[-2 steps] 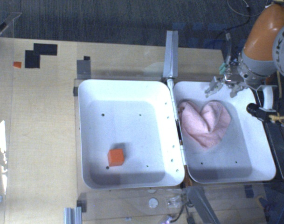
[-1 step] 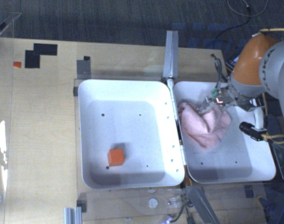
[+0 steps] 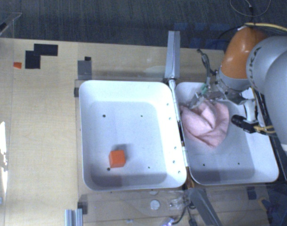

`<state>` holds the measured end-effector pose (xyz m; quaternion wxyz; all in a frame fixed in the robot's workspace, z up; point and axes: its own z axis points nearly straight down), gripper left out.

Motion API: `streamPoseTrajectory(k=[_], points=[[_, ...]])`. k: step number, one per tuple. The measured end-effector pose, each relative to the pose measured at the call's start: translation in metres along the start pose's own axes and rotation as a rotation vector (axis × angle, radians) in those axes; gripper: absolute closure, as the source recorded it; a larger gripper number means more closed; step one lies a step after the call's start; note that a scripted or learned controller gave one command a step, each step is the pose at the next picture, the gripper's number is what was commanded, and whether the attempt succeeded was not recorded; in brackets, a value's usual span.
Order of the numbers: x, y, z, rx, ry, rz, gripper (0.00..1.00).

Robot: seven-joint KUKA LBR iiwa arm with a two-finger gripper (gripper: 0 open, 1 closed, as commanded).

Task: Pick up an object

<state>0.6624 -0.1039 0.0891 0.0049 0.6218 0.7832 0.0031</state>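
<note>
A pink cloth (image 3: 207,122) lies bunched in the right bin (image 3: 237,171), up against its left wall. Its folds gather to a peak at its upper edge. My gripper (image 3: 204,99) stands right at that peak, shut on the top of the cloth, below the orange band (image 3: 237,55) of the arm. The lower part of the cloth spreads down and left from the grip. A small orange block (image 3: 117,158) rests on the floor of the left bin (image 3: 129,107), near its front left, far from the gripper.
A grey divider post (image 3: 172,55) rises behind the seam between the bins. The grey arm (image 3: 275,74) and a black cable (image 3: 249,124) cover the right bin's right side. Black and orange markers (image 3: 37,55) lie on the bench at far left.
</note>
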Motion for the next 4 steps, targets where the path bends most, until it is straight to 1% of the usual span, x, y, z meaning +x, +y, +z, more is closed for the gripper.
streamPoseTrajectory(k=[1,2,3,4], points=[[0.0,0.003,-0.014,-0.011,-0.005,-0.002,1.0],[0.033,0.018,-0.099,-0.003,0.0,-0.478,1.0],[0.082,0.015,-0.097,0.002,0.003,-0.361,1.0],[0.11,0.013,-0.097,0.002,0.003,-0.437,1.0]])
